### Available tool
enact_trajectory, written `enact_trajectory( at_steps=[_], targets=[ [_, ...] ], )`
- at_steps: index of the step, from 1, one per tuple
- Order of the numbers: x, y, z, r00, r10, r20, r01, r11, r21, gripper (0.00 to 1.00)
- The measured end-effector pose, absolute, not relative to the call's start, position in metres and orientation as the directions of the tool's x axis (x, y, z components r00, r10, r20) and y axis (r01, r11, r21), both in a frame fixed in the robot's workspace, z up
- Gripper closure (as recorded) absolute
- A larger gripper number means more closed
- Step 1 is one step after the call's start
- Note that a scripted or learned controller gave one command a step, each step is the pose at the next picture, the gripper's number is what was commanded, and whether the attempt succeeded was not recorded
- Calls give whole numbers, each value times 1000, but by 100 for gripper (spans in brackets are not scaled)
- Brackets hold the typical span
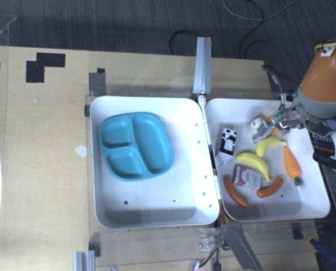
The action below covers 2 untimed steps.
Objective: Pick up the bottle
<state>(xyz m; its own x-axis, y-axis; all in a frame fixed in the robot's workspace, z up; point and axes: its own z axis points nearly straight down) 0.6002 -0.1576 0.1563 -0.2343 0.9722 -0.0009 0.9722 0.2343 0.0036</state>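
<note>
The end effector [267, 126], grip state unclear, hovers at the right bin's [320, 208] far edge near the bottle [228, 141].

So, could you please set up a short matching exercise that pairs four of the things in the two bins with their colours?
Things:
1. divided plate
2. carrot
3. banana
4. small bottle

Colours:
A. yellow
B. black and white
C. blue
D. orange

Pairs: 1-C, 2-D, 3-A, 4-B. The plate lies alone in the left bin; the other three lie in the right bin, where the pincer hovers near the back.
</note>
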Motion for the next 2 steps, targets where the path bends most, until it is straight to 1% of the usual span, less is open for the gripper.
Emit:
enact_trajectory(
  at_steps=[1,2],
  targets=[
    [622,-150,89,-155,988,-4,988,155,11,0],
    [672,-164,88,-137,991,-3,990,137,8,0]
  ],
)
